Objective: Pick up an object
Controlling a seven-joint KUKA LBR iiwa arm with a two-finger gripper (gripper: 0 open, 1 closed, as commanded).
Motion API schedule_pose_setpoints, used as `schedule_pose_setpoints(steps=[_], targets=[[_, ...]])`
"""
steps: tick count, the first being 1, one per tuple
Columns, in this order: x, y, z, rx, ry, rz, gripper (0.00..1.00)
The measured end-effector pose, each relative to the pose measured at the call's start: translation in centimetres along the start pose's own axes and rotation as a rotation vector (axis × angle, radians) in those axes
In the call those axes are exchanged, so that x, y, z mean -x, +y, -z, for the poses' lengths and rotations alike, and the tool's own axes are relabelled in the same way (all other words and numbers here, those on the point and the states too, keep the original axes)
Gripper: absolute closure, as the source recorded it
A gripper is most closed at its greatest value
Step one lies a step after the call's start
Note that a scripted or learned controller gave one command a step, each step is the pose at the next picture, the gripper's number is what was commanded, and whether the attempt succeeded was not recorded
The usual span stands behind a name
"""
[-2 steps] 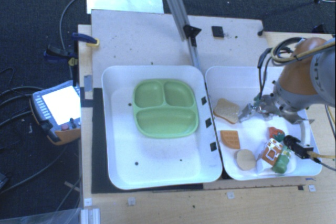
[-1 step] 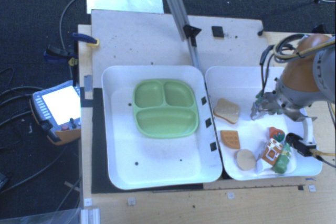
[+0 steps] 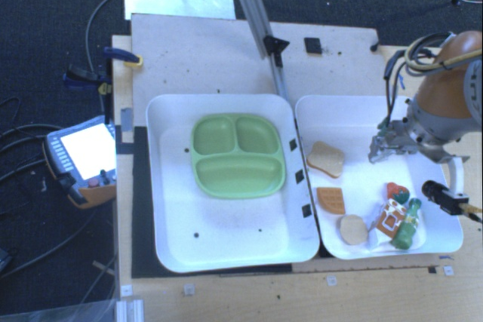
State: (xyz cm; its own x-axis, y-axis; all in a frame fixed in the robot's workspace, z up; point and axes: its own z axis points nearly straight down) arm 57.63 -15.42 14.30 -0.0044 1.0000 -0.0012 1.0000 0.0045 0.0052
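Toast slice (image 3: 326,159) lies loose in the right bin (image 3: 343,113), centre-right of frame, nearest my pincer (image 3: 383,147), so I judge it the easiest target. I cannot tell the pincer's state; it hovers above bare bin floor, clear of the toys crowded lower right.

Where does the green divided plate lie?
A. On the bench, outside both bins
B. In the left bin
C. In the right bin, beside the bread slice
B: the green divided plate rests inside the left bin, while the bread slice lies in the right bin.
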Motion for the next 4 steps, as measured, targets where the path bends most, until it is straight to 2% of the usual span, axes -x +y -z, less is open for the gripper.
schedule_pose_setpoints(steps=[1,3,4], targets=[[0.5,-0.6,5.9,0.001,-0.001,-0.002,1.00],[-0.5,-0.4,16.1,0.002,-0.001,0.002,1.00],[-5.0,-0.5,15.0,-0.004,0.002,0.004,1.00]])
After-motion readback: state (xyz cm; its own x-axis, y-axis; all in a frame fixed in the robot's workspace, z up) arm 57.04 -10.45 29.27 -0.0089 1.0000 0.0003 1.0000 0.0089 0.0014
